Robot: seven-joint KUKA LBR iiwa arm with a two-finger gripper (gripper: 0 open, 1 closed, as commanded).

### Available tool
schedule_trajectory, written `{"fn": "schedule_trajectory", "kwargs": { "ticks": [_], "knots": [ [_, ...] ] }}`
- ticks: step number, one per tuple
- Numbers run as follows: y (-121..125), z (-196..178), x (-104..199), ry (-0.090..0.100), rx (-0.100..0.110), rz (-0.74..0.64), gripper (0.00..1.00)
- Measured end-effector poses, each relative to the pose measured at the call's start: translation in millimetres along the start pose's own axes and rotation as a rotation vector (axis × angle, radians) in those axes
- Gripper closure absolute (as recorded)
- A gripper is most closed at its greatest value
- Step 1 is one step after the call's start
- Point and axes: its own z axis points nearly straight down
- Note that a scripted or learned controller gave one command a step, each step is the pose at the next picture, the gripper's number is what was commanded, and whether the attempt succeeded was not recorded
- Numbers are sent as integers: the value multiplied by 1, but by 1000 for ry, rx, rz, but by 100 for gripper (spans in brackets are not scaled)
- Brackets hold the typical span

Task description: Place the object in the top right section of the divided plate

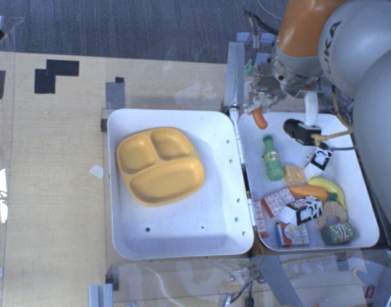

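Camera view looks down on two white bins on the desk: the left bin carries a yellow divided plate near its upper left, and the right bin holds a crowd of small things. The pincer sits at the upper left corner of the right bin, just beside the rail between the bins, with a small orange carrot-like piece right under it; whether that piece is actually between the fingers I cannot tell, nor how wide they stand. If the grip is only partial, the piece could slip out on the way leftward and land on the bin floor or on the rail. The plate's top right section is small and borders two other hollows, so a release slightly off could drop the piece into the wrong compartment or onto a ridge, where it may roll. A green bottle stands near and could be knocked by the arm.
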Motion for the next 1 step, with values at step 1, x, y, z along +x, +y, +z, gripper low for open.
{"fn": "schedule_trajectory", "kwargs": {
  "ticks": [1],
  "knots": [
    [6, 16, 66, 2, 1, -149, 100]
  ]
}}
